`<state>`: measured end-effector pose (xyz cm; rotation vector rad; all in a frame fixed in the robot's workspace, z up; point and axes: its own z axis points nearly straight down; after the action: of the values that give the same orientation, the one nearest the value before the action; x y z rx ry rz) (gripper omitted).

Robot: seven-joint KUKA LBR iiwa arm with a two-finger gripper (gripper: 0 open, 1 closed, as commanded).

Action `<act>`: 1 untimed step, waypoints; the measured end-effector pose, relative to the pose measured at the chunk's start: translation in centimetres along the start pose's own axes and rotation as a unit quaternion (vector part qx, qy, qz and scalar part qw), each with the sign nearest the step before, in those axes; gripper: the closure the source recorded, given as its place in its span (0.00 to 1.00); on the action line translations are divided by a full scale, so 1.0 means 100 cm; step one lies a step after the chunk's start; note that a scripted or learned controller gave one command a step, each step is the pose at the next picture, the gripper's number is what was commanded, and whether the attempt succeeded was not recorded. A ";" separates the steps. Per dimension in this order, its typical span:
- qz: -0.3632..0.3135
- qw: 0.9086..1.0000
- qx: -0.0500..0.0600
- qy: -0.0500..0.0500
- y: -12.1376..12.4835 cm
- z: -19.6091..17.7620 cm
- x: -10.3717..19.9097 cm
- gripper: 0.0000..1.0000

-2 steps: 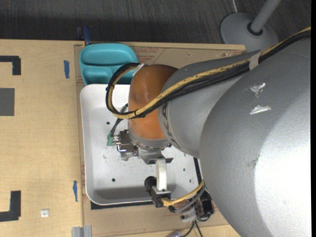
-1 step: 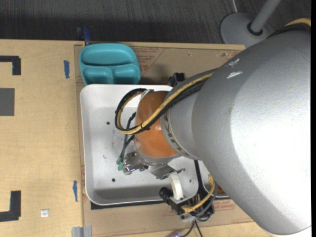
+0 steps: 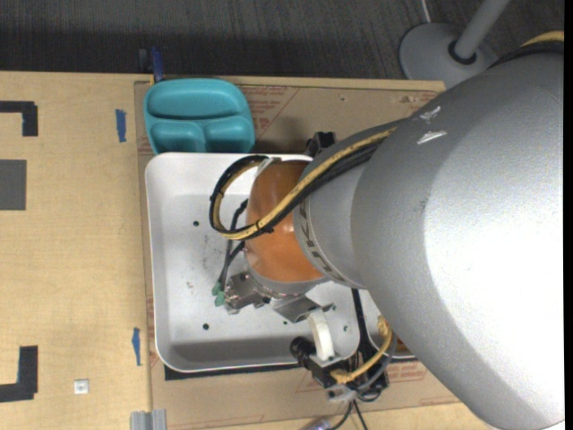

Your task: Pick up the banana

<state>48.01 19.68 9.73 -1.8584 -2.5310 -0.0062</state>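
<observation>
A teal tray sits past the far edge of the white bin. My arm reaches in from the right and covers most of the bin. My gripper is low near the bin's middle. I cannot see the banana under my arm.
</observation>
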 end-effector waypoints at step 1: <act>-0.013 1.000 -0.001 -0.002 0.006 0.011 0.019 1.00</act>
<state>48.04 21.71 8.63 -1.8274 -2.5595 -0.0037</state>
